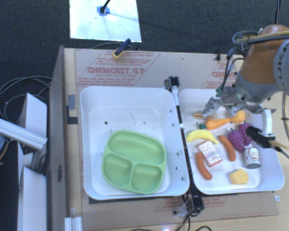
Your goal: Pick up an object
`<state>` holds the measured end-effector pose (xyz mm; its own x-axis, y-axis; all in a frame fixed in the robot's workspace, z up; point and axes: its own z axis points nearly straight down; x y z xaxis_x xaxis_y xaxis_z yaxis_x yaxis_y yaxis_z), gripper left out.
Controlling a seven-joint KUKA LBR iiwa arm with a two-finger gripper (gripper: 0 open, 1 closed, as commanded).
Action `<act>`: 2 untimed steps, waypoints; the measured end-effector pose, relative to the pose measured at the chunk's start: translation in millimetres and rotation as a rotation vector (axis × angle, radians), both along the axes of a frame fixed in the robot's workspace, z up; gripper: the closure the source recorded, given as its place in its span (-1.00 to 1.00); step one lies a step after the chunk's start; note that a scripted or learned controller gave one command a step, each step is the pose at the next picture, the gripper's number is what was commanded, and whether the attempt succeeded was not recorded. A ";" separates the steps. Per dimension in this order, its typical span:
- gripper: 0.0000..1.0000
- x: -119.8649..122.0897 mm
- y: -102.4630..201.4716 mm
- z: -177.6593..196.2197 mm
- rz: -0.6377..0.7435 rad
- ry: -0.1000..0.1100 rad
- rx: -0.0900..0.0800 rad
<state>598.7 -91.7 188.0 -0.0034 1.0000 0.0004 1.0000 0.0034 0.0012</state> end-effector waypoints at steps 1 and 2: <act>-1.00 69.2 -6.4 -105.1 0.000 0.002 -0.001; 1.00 71.5 -6.3 -91.9 0.004 -0.004 -0.002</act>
<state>670.1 -98.1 96.1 -0.0073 1.0000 -0.0011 1.0000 0.0073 0.0054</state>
